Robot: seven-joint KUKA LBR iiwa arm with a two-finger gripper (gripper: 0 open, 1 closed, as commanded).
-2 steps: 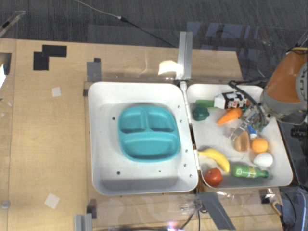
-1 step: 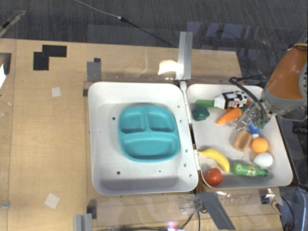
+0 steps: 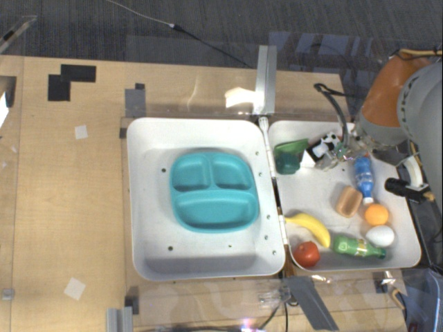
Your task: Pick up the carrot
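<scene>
Though searched for across the right bin [image 3: 414, 253], cannot tell which piece is the carrot; closest in colour, a tan stub [image 3: 349, 201] at mid-bin, just left of an orange ball [image 3: 376, 214]. Just above these, a blue bottle [image 3: 363, 175]; below, a white egg [image 3: 380, 236], green bottle [image 3: 358, 247], banana [image 3: 309, 227] and red tomato [image 3: 306, 253]. Near the bin's top, gripper [image 3: 338, 154] low beside a black-and-white toy [image 3: 324, 146] and green cup [image 3: 291, 155]; cannot tell whether spread or pressed together. Over left, a teal tray [image 3: 211, 189] in the left bin [image 3: 138, 185].

Even bright light, soft shadows, slight blur
</scene>
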